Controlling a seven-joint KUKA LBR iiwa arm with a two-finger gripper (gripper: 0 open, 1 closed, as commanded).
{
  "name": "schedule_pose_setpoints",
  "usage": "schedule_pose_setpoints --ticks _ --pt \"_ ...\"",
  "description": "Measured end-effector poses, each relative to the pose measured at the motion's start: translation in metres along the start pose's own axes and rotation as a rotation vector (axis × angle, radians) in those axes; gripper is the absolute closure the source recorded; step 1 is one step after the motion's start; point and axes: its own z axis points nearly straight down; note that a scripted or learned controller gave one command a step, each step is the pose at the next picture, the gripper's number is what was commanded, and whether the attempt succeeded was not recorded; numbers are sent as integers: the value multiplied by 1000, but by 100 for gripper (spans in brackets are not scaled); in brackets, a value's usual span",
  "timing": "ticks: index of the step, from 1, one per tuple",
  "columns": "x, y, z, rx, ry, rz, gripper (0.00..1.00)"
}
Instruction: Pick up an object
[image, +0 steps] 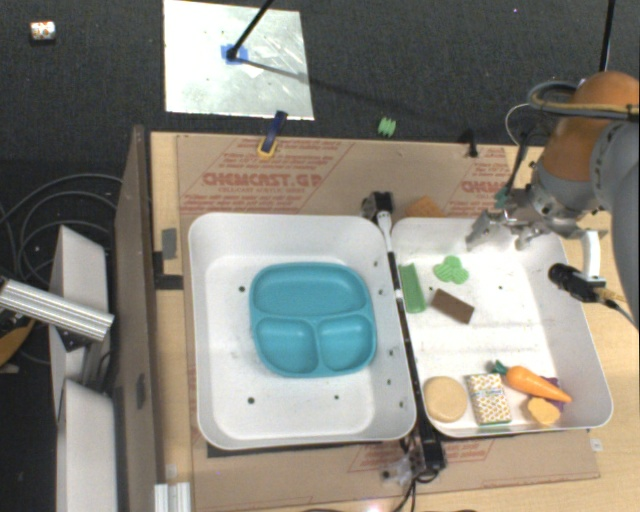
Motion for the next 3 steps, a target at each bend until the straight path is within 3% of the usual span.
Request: schedule_pose_setpoints --ticks 1,2,3 --pt "33 -3 43 8 5 -5 0" --pt "32 -1 28 2 4 -8 100" --pt "32 -1 29 3 4 -9 0"
